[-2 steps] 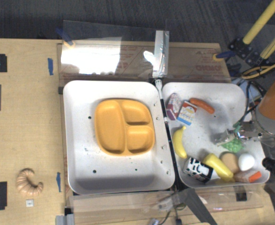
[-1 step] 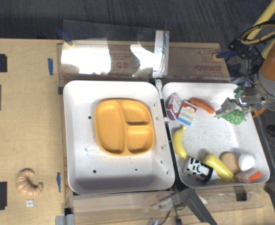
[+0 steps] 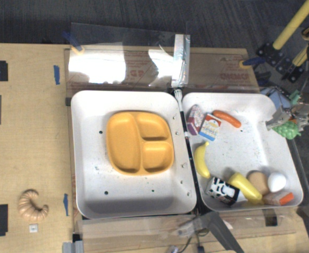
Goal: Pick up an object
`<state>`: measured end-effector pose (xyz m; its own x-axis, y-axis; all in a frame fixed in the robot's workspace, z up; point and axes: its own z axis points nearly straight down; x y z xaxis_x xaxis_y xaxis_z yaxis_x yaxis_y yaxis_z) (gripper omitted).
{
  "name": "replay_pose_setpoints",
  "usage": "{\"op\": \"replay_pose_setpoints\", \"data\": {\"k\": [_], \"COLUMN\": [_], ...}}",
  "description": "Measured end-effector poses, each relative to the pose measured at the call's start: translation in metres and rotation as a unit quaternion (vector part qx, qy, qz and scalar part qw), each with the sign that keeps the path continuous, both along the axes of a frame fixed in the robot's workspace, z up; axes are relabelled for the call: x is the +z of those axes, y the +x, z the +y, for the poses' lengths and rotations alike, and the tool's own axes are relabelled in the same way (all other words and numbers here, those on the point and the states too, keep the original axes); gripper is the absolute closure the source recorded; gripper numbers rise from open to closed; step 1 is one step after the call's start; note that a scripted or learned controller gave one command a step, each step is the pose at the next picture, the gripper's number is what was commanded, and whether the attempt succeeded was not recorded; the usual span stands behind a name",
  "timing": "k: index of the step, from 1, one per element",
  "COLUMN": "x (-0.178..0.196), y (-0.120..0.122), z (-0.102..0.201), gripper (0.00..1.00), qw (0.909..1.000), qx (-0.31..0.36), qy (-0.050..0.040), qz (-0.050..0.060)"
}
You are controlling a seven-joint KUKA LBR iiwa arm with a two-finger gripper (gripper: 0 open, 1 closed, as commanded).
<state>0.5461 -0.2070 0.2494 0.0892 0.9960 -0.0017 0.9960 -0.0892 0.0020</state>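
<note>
A: Bins [image 3: 86,194] first. What is in them?

B: The left one has an orange tray [image 3: 139,141] with three parts. The right bin [image 3: 251,141] has a yellow banana [image 3: 201,161], a hot dog [image 3: 227,118], a small carton [image 3: 210,127], a white egg [image 3: 277,182] and a brown egg [image 3: 258,181].

A: And the tool [image 3: 288,121]?

B: It sits at the right bin's far right edge. Something green and bumpy [image 3: 287,129] is right at its tip, but I cannot tell if it is pinched.

A: Anything on the counter [image 3: 28,141]?

B: A croissant [image 3: 33,204], bottom left.
</note>
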Motion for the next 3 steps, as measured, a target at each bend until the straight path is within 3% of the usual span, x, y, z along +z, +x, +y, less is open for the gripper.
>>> {"op": "replay_pose_setpoints", "data": {"k": [1,2,3], "x": [-0.031,-0.003,-0.068], "y": [0.006,0.011,-0.016], "z": [0.076,0.167,0.126], "gripper": [1.0,1.0,1.0], "qw": [0.9895,0.9746,0.994], "qx": [-0.144,-0.224,-0.109], "qy": [0.0018,0.0016,0.001], "qz": [0.004,0.002,0.005]}}
